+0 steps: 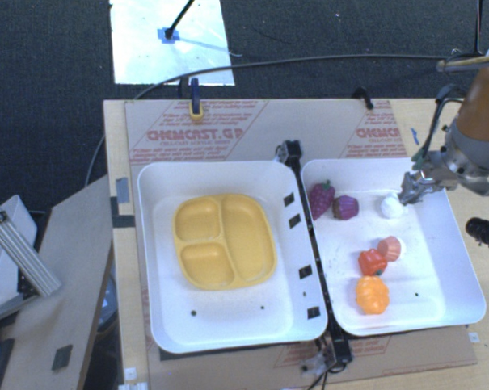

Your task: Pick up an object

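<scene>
Gripper [412, 189] poised over the right bin [451, 298], a white ball [390, 206] just beside its tip, two purple fruits [334, 202] farther out, and a yellow divided tray [225, 239] well beyond in the left bin [165, 315].

lab/robot test cell | plywood bench [249, 121] held two white bins [234, 328] | cables [303, 62], dark carpet [46, 94], toy food

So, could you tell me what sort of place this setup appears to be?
Probably a robotics lab bench for grasping trials. Two shallow white plastic bins sit side by side on a cardboard sheet. The grey arm's gripper hangs over small plastic toy foods, and a yellow divided tray fills the other bin.
</scene>
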